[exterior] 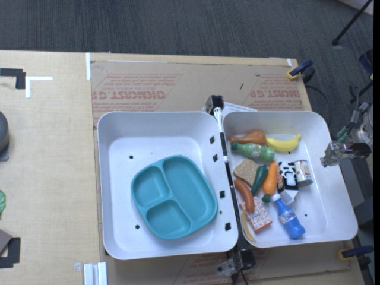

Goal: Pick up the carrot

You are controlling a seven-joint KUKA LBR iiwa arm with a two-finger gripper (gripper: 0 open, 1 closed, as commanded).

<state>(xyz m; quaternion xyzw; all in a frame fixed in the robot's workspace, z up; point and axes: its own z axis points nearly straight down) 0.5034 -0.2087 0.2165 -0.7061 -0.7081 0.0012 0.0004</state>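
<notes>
Carrot (271, 179) lies in the right-hand bin (323, 203), near the middle of the pile, running lengthwise toward the bin's near side with a slight tilt. It touches a dark green vegetable (259, 179) on its left side and sits just beside a slice of bread (245, 171); a black-and-white carton (288, 177) and a small can (304, 172) crowd its right side. Above it rest a green bottle (254, 151), a yellow banana (284, 142) and a brown drumstick (251, 138); below it are a blue bottle (288, 217), a sausage (244, 193) and a small snack packet (259, 219). The left-hand bin (113, 159) holds a teal divided plate (173, 196).

The gripper (339, 151) hangs at the right bin's outer wall, well apart from the carrot and holding nothing; whether its fingers stand wide or narrow I cannot tell, as they are too small and cluttered to read.

Judging from this layout, the step in hand is the approach. A good grasp would come down over the carrot's orange middle, with the fingers closing across its narrow width. One finger would need to slip between carrot and green vegetable, the other between carrot and carton. Descending straight from above should avoid nudging the neighbours.
</notes>
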